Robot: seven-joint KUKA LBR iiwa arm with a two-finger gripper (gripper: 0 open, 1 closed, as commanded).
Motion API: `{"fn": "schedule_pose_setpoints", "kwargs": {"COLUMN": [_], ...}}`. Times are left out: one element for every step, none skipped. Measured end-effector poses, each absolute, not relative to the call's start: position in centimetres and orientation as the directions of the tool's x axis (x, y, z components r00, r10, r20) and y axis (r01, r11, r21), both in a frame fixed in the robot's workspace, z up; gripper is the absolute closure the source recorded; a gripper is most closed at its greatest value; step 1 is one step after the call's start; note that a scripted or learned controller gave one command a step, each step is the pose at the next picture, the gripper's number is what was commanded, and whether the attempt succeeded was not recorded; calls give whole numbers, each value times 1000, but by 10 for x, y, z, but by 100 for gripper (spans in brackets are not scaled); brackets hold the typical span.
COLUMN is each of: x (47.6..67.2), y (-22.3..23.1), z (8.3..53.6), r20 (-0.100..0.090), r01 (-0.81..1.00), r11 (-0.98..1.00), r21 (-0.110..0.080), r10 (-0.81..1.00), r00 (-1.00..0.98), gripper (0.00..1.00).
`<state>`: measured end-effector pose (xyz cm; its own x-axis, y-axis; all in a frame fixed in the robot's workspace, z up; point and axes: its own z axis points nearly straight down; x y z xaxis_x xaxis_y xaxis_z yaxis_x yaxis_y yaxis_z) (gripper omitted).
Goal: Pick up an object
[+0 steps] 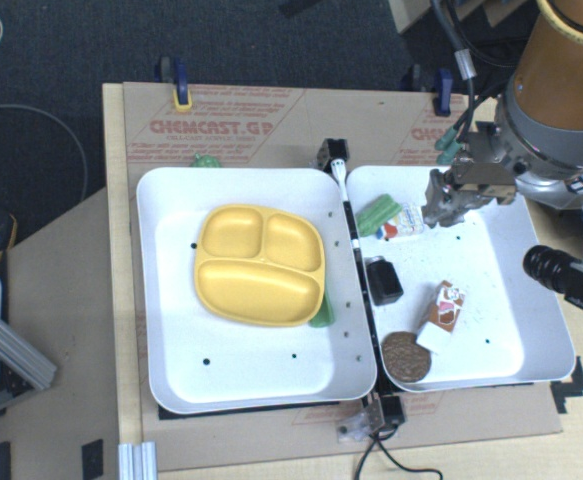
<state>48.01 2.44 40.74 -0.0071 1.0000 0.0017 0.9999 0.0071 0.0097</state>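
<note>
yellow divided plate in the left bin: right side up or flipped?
Right side up. The yellow plate lies flat in the left bin with all three hollow compartments facing the camera.

Both bins, the left bin (161, 298) and the right bin (511, 288), were white with small dark specks. The divided plate (259, 264) was pale yellow, with a green scrap (322, 315) at its edge. The right bin held a green piece (376, 214), a black block (382, 280), a brown round disc (406, 355) and a red-and-white packet (446, 306). The board (271, 118) was tan with red lettering. The arm (566, 58) showed orange above grey.
</note>
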Motion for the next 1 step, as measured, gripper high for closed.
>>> {"fn": "schedule_pose_setpoints", "kwargs": {"x": [479], "y": [51], "z": [366], "r20": [0], "r01": [1000], "r11": [3], "r21": [-5], "r10": [1000], "r00": [-3], "gripper": [100]}}
